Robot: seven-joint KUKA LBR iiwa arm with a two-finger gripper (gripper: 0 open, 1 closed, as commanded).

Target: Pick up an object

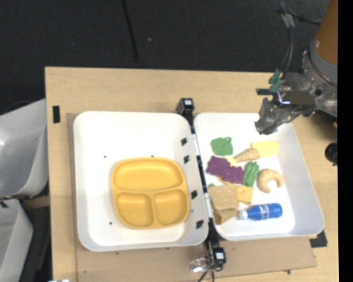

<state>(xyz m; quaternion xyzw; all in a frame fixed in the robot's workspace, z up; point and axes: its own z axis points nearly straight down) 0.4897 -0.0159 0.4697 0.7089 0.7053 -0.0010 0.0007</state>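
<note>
The end effector (266,125) hangs above the far right corner of the right bin (300,207), just beyond the yellow block (266,148). Its dark fingers point down and left; whether they are open or closed cannot be determined, and no object is visible between them. The candidate objects lie clustered in the left half of the right bin: a green leaf-shaped piece (222,145), a purple grape cluster (223,169), a small green piece (250,173), a tan cone-shaped piece (246,154), a croissant (269,180), a bread slice (224,197) touching a yellow cheese square (245,193), and a blue bottle (260,212) lying on its side nearest the camera. The left bin (94,157) holds a yellow three-compartment tray (148,191). Both bins rest side by side on the wooden counter (165,87).
</note>
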